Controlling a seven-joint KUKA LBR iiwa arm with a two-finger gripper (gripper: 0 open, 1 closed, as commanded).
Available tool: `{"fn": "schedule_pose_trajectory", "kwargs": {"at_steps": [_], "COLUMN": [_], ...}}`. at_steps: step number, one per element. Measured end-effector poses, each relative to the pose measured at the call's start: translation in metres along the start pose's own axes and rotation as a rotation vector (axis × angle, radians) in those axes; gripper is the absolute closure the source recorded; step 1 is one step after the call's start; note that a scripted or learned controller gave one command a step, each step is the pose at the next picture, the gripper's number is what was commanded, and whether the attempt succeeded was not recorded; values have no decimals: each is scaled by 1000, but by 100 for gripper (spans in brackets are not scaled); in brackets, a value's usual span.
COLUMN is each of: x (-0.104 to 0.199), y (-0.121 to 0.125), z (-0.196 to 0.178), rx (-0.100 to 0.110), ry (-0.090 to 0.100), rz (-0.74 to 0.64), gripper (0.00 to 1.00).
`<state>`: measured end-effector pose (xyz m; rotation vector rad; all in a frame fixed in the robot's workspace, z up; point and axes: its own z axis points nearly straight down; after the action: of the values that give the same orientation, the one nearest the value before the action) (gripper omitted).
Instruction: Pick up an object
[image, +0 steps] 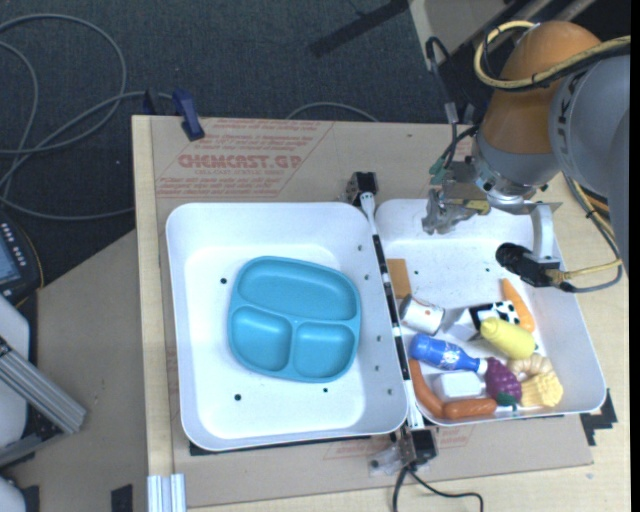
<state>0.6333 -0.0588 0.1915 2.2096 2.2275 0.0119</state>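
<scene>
Presently, nothing has been picked up. My gripper (437, 222) hangs over the far end of the right bin (585, 345), above bare white floor, and I see no object between its tips; whether they are spread or pressed together I cannot tell from this angle.

The candidate objects lie grouped at the near end of that bin, well apart from my gripper: a yellow lemon-shaped toy (507, 338), a blue bottle (446, 353) lying on its side, a small white cup (423, 317), a purple grape cluster (503, 380), a corn piece (541, 381) and a sausage (462, 407) against the near wall. They touch or overlap one another.

The left bin (195, 250) holds a blue divided plate (294, 318), lying flat.

Judgement: the task is at its start. Choosing a target, travelling to the cluster, descending, closing and lifting all remain.
</scene>
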Motion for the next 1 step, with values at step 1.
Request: {"fn": "schedule_pose_trajectory", "kwargs": {"at_steps": [1], "x": [-5], "y": [-1], "z": [7], "rx": [8], "ry": [-3], "rz": [7], "gripper": [0]}}
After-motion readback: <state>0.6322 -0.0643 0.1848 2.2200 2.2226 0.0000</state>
